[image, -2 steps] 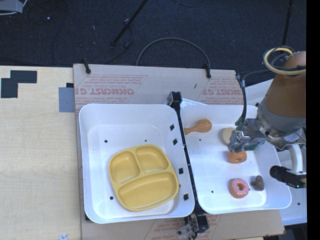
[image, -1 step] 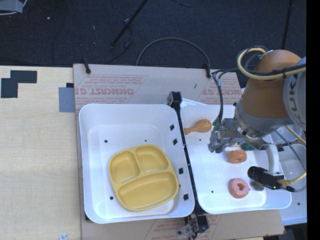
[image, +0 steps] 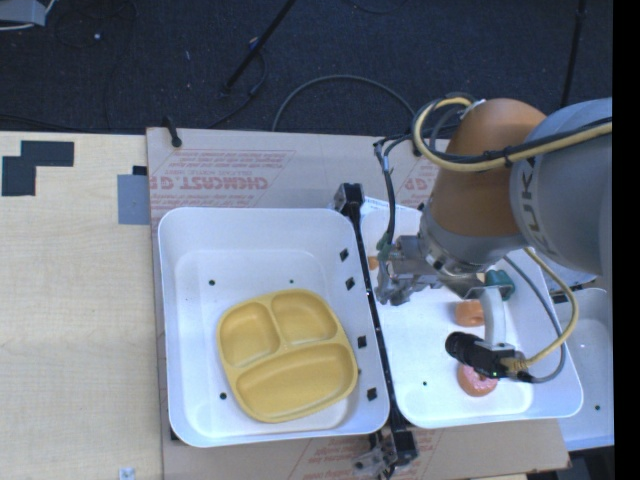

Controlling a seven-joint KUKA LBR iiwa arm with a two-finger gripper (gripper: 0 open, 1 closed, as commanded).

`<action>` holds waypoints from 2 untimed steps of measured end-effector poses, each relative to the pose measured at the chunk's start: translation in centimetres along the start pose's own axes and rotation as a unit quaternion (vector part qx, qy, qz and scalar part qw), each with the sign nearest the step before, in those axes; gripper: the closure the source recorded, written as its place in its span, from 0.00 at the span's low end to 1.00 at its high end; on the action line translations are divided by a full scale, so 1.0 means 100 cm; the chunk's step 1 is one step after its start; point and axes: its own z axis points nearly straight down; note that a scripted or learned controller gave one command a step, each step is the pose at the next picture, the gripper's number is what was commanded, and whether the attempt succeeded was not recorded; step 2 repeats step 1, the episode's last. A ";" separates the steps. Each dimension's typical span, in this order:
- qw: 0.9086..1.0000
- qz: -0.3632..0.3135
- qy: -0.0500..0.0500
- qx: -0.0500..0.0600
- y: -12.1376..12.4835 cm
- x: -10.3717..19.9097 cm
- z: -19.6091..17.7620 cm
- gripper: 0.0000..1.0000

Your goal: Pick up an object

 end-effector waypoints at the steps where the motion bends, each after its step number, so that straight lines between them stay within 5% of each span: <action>1: 1.000 0.000 0.000 0.001 0.003 0.053 0.012 1.00; 2: 1.000 0.000 0.000 0.001 0.003 0.053 0.012 1.00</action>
